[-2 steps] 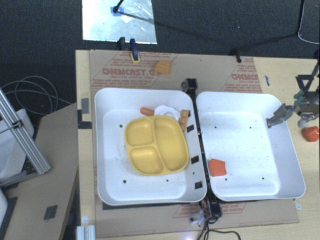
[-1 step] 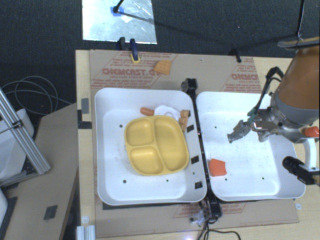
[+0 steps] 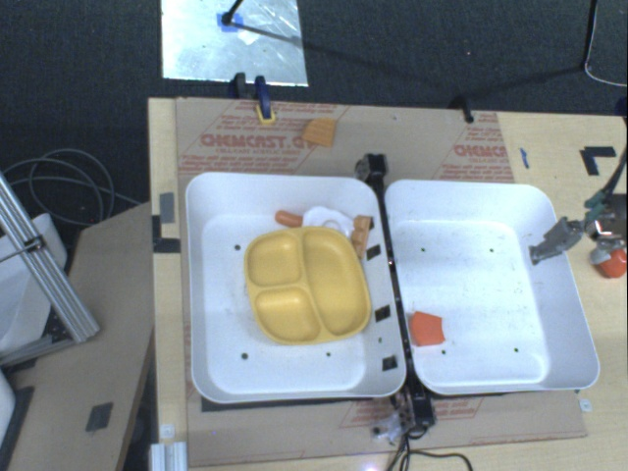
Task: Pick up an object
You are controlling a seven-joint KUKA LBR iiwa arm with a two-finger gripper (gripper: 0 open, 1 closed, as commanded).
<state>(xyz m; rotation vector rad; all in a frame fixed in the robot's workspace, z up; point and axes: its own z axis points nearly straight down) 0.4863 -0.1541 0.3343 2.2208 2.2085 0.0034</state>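
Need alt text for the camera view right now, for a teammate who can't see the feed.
Two white bins sit side by side on a bench: the left bin holds a yellow divided tray with a few small items along its far edge, the right bin an orange block near its left wall. The pincer hangs over the right bin's right rim, apart from the block.

A dark carpeted floor (image 3: 88, 57) is seen around the bench. A shiny metal sheet (image 3: 234, 26) is laid on it, far left of the jaws and beyond the bench's far edge. The bench top (image 3: 412, 130) is covered with brown printed cardboard. Grey cables (image 3: 59, 180) are coiled on the floor well left of the jaws, beside a lower tan table (image 3: 108, 312) and an aluminium frame rail (image 3: 44, 268).
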